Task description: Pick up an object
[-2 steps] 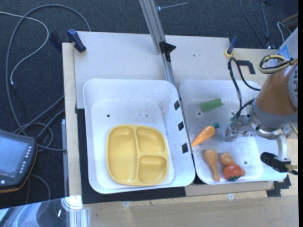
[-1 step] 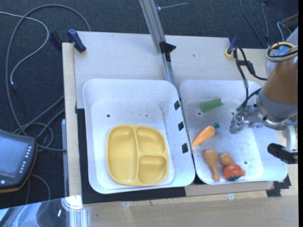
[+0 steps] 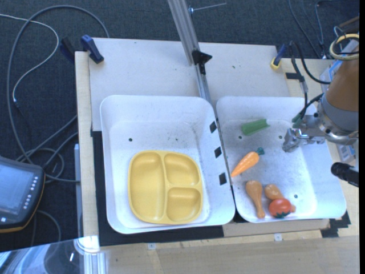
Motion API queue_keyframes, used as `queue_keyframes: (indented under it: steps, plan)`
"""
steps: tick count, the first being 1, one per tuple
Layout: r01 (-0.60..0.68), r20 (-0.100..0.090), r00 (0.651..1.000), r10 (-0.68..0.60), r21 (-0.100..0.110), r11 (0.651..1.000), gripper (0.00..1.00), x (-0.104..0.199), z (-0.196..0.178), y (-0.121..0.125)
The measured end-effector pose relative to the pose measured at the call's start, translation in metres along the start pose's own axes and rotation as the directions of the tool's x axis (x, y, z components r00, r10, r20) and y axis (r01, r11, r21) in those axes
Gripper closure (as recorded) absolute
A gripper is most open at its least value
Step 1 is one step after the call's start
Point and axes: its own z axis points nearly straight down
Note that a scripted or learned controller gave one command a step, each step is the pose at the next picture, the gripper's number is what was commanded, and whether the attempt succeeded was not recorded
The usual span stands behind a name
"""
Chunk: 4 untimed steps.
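A dark carpeted floor with loose cables surrounds a pale wooden bench (image 3: 142,67), and on the bench two shallow white bins sit side by side. The left bin (image 3: 114,119) holds a yellow plate (image 3: 165,186) with three compartments, lying flat toward the near side. The right bin (image 3: 319,193) holds the toy food. A green block (image 3: 254,126) lies near the far wall of that bin, tilted a little. Below it an orange carrot (image 3: 246,163) with a small green top lies at a slant, close to the wall shared with the left bin. Nearer the front edge a tan drumstick (image 3: 256,197) lies lengthwise, and just beside it to the right sit a small orange piece (image 3: 272,191) and a red tomato (image 3: 280,208), which touch or nearly touch each other.

The grey arm with its orange band reaches in from the right. Its gripper (image 3: 291,141) hangs over the right part of the right bin, to the right of the green block and the carrot and well apart from both. Nothing shows between its metal fingers; how far they are spread I cannot tell from this angle. A silver pole (image 3: 181,16) slants down from the top of the view to the gap between the bins. A blue clamp (image 3: 91,48) grips the far left corner of the bench, and a dark screen (image 3: 17,193) sits on the floor at the left.
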Motion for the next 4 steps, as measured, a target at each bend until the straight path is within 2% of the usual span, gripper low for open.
queue_keyframes:
  steps: [1,2,3,4]
  plan:
    - [0.0,0.0,1.0,0.0,0.001,1.0,1.0,0.0,-0.026,0.002]
    - [0.006,-0.004,1.0,-0.006,0.003,1.0,1.0,0.062,-0.03,0.022]
    - [0.005,-0.003,1.0,-0.005,0.002,1.0,1.0,0.103,-0.035,0.047]
    - [0.005,-0.004,1.0,-0.005,0.004,1.0,1.0,0.16,-0.033,0.057]
